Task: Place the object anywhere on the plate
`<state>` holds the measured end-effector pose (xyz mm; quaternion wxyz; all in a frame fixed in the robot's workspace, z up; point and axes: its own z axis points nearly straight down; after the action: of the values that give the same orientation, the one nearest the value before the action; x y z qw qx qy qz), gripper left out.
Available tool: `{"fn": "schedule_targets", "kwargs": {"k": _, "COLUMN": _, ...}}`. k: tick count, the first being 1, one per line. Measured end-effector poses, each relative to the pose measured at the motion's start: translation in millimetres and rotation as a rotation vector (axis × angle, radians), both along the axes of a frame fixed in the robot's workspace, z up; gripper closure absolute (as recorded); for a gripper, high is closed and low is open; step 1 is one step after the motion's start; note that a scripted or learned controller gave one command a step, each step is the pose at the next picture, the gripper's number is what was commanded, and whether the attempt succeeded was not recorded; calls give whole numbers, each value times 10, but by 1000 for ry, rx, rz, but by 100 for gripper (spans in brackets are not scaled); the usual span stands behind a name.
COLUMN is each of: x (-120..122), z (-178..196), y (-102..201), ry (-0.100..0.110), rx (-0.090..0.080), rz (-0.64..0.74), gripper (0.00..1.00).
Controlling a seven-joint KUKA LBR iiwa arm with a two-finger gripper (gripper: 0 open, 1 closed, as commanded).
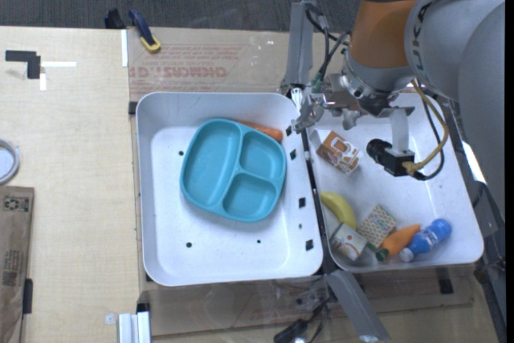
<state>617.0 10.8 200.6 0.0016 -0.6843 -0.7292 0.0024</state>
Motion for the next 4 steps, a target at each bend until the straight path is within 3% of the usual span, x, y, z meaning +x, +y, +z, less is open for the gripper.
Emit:
{"fn": "schedule_targets", "kwargs": {"k": 1, "x": 4, "z": 67, "y": -11, "ry": 3, "rx": -1, "rz": 0, "gripper": 100}}
{"fn": "schedule_targets", "kwargs": {"k": 2, "x": -361, "z": 179, "y": 81, "ry": 0, "rx": 0, "rz": 57, "gripper": 100}}
{"fn": "schedule_targets", "kwargs": {"k": 3, "x": -415, "z": 245, "y": 349, "ry": -1, "rx": 1, "rz": 288, "gripper": 100}}
{"fn": "schedule_targets", "kwargs": {"k": 4, "x": -955, "z": 339, "y": 567, "ry": 0, "rx": 1, "rz": 293, "gripper": 100}}
